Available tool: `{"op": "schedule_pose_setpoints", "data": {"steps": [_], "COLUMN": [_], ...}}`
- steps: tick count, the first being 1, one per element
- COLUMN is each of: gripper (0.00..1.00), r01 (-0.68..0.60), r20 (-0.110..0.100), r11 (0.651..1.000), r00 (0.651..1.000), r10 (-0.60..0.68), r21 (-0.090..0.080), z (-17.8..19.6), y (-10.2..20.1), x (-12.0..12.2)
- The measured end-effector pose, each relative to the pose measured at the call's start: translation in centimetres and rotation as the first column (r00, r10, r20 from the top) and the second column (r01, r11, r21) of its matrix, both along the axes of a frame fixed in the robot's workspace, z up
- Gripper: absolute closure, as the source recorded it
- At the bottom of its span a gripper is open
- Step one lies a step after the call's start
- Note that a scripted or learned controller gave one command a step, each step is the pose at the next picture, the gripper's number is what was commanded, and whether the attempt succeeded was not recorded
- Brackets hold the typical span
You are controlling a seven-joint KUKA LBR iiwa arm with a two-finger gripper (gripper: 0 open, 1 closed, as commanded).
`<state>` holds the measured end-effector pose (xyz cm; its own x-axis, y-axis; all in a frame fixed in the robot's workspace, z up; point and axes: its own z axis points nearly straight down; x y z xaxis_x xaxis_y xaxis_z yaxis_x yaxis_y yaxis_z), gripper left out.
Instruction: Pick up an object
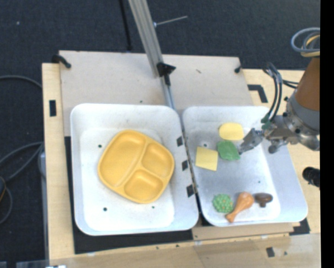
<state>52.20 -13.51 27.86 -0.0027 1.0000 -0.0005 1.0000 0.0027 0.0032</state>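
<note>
The jaws cannot be read: the grey two-finger gripper [251, 142] reaches in over the right-hand shallow white bin [278, 205] as one slanted dark shape, and nothing shows between its tips. That tip sits just right of a round green leafy toy [228, 150], close enough that touching or apart cannot be told.

Taking the green toy as landmark: a yellow oval plastic piece [231, 131] lies just above it, and a pale yellow square block [206, 158] just to its left, near the bin's left wall. Well below it, along the bin's near edge, lie a green broccoli toy [222, 202], an orange-tan drumstick toy [241, 205] and a small brown mushroom-shaped piece [263, 198]. Bare bin floor lies between the two groups.

Far left of it, the left-hand white bin [89, 211] holds a yellow divided plastic tray [136, 166]. Both bins sit on a pale wooden bench [105, 77].
</note>
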Motion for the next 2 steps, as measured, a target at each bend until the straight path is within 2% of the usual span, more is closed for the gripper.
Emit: {"op": "schedule_pose_setpoints", "data": {"steps": [1, 2], "gripper": [0.00, 0.00], "r01": [0.002, 0.003], "r20": [0.000, -0.007], "r11": [1.000, 1.000], "r00": [1.000, 1.000], "r10": [-0.002, -0.003], "r21": [0.000, 0.000], "z": [0.0, -6.2], "y": [0.0, -0.4], "x": [0.0, -0.1]}}
